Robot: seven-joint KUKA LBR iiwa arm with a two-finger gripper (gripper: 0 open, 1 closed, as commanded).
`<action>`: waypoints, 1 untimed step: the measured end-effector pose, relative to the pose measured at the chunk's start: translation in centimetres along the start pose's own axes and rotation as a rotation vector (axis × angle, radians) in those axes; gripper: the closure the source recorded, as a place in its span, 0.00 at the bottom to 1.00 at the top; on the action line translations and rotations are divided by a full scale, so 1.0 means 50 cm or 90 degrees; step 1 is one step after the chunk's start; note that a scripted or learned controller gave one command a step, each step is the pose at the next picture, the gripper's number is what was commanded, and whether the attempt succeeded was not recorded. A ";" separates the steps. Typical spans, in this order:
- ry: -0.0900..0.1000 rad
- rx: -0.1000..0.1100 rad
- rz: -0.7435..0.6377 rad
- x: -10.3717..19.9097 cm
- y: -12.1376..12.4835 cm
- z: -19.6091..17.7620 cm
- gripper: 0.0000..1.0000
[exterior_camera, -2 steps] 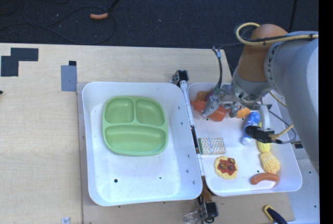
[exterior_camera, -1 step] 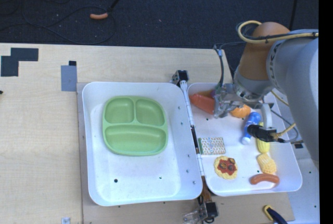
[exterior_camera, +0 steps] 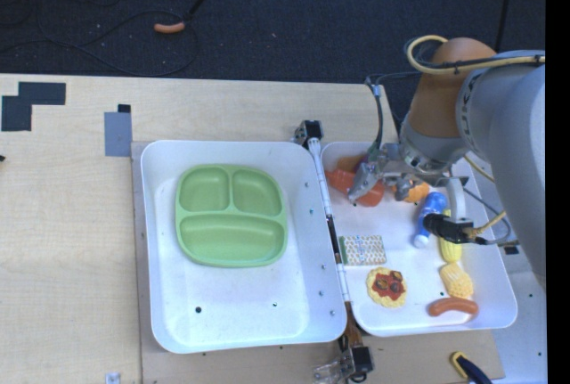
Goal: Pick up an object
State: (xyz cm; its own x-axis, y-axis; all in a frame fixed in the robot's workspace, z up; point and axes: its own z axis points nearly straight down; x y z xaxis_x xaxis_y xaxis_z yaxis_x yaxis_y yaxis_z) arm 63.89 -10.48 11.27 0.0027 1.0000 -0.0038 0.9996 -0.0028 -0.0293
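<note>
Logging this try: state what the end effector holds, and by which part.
Cannot be told. The end effector is low in the right bin, right at an orange-red toy, but the view does not show the toy between its fingers.

Two shallow white bins sit side by side on the bench. The left bin holds a green divided plate. The arm reaches into the right bin from the right, its gripper low at the far left corner, right at an orange-red toy. Nearer in that bin lie a small patterned card, a toy pizza, a corn cob and a sausage — a blue bottle lies beside the wrist. Another sausage rests on the dark floor beyond the bench.
</note>
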 end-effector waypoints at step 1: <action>0.001 0.003 0.000 -0.001 -0.002 -0.017 1.00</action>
State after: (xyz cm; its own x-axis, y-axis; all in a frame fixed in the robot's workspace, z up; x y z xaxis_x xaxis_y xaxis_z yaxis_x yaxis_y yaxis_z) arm 63.82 -10.55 12.12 0.0027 1.0000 -0.0029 0.9994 -0.0028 -0.0342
